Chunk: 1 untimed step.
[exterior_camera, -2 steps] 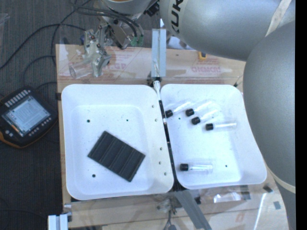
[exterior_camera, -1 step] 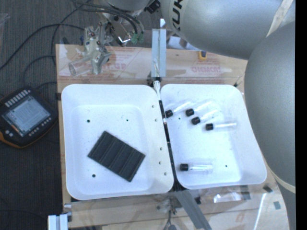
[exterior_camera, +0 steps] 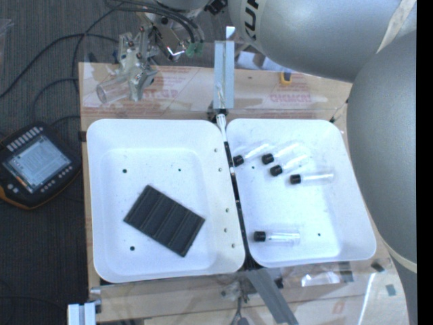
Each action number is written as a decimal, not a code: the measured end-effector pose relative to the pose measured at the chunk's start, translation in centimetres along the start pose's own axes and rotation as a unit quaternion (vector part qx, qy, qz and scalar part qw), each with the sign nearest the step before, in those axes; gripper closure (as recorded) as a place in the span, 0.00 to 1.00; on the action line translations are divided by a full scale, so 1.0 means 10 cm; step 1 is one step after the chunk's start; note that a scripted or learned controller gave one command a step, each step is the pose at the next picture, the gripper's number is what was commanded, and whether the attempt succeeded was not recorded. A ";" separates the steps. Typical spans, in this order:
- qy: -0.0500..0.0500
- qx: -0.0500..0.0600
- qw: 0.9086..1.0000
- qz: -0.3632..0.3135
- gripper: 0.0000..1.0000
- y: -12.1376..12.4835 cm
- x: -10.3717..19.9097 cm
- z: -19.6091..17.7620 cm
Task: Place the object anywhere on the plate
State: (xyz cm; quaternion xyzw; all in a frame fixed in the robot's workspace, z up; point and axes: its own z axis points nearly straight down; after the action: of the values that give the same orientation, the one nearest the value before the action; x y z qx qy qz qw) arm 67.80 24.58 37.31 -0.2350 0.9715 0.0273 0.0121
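A pale wooden bench stands on a dark carpeted floor and carries two shallow white bins side by side. Beyond the far edge of the left bin, above the bare bench, a clear plastic tube lies at a slant, its open end pointing left. The two-finger metal gripper is closed on the tube's right end, so the tube sits between its fingers, well apart from the bins.

The dark grey ribbed rectangular plate lies flat on the floor of the left white bin, turned at an angle to the bin's walls, toward the near half. Nothing rests on it.

The right white bin holds five more clear tubes with black caps. Four are loosely grouped in its far half: one near the dividing wall, two close together in the middle, and one just to their right. A fifth lies alone near the front.

A grey metal upright bracket rises where the two bins meet at the back. The large grey arm fills the upper right. A handheld control pendant with a screen lies on the floor to the left, and black cables trail across the carpet.
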 end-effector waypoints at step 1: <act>-0.002 -0.001 1.000 0.001 1.00 0.00 -0.02 -0.09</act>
State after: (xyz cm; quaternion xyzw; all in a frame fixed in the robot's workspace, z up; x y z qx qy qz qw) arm 67.95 24.62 38.20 -0.2342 0.9717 0.0291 0.0137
